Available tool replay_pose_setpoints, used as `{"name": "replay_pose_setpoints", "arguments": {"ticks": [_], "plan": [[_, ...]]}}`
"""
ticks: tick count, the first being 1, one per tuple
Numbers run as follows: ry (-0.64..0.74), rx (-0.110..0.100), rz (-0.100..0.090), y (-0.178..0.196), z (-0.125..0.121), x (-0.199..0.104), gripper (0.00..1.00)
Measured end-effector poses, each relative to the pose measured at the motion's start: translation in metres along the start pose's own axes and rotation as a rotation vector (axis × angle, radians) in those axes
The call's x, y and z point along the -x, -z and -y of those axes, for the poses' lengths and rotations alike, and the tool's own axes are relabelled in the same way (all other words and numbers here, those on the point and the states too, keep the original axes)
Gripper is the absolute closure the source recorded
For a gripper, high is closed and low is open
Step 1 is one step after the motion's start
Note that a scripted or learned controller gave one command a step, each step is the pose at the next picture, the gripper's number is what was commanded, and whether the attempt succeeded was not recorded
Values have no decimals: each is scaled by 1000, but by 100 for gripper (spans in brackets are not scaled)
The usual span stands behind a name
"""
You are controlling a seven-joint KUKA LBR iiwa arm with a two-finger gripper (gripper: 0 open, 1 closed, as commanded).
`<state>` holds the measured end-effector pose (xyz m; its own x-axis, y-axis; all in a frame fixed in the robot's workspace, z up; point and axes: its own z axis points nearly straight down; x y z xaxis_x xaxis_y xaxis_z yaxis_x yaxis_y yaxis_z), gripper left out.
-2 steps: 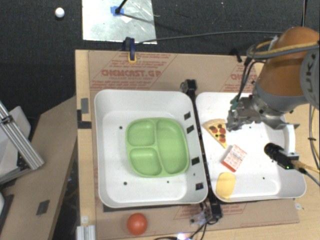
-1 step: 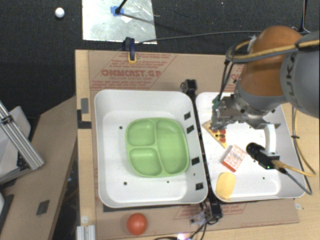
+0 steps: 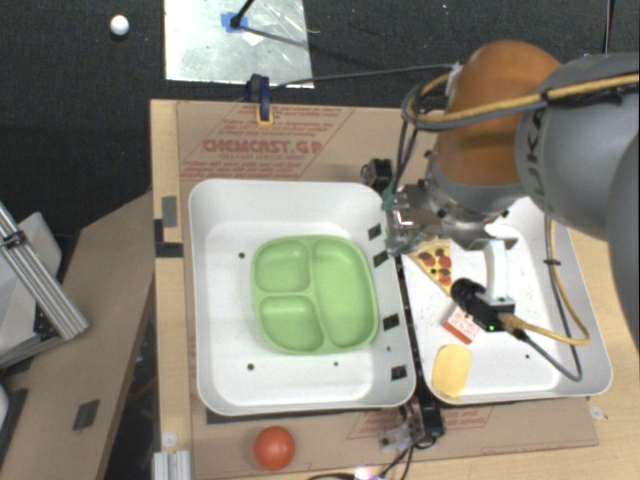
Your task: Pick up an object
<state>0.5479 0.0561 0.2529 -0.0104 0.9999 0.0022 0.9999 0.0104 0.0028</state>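
Observation:
My gripper (image 3: 403,224) hangs over the near-left corner of the right bin (image 3: 592,366), close to the wall shared with the left bin. A toy pizza slice (image 3: 436,261) lies just below and to the right of it. Further forward in the same bin are a small red packet (image 3: 459,324) and a pale yellow rounded piece (image 3: 452,369). The arm's grey body and orange band cover the back of this bin.
A green divided plate (image 3: 313,293) lies in the middle of the left bin (image 3: 215,208). An orange ball (image 3: 273,447) rests on the cardboard in front of the bins. A blue clamp (image 3: 260,96) stands at the board's back edge.

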Motion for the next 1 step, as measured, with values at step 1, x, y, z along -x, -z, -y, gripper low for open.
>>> {"name": "replay_pose_setpoints", "arguments": {"ticks": [1], "plan": [[0, 0, 0, 1, -7, -53, 100]]}}
